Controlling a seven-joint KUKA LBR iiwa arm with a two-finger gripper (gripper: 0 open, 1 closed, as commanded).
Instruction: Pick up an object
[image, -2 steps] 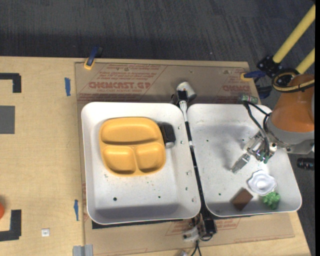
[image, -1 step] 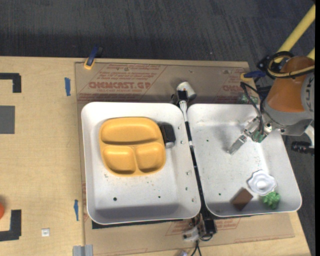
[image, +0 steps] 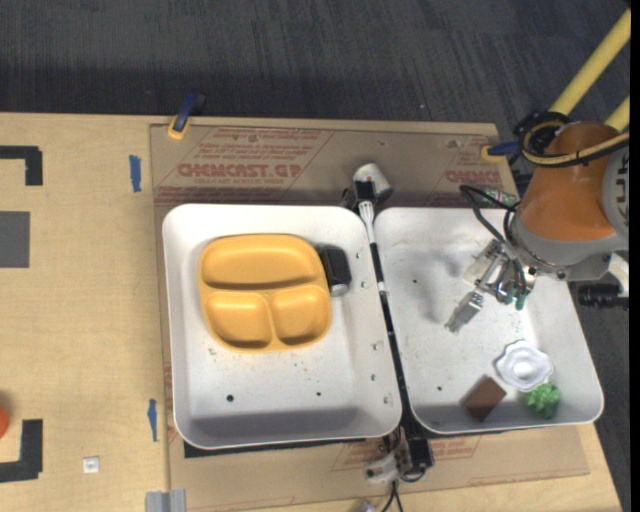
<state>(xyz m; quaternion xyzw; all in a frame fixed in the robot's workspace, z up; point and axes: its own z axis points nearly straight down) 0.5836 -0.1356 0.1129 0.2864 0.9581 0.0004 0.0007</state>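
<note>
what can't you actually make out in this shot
- Gripper, camera view: small and blurred over the right bin; whether anything sits between the fingers is unclear.
- Dark object in the left bin: partly hidden behind the yellow tray.
- White object, green object, brown block: too small to identify.
- Arm: cut off by the right edge.

The arm (image: 575, 195) enters from the right edge of the camera view, its broad orange band uppermost and a grey housing just below and to the right of it. From there the wrist angles down and to the left, with thin cables looping around it. The end effector (image: 462, 315) hangs at the end of that slant, tilted rather than vertical, its slim metallic fingers (image: 466, 308) pointing down-left with no object between them. Their spacing is too small to read.
</note>
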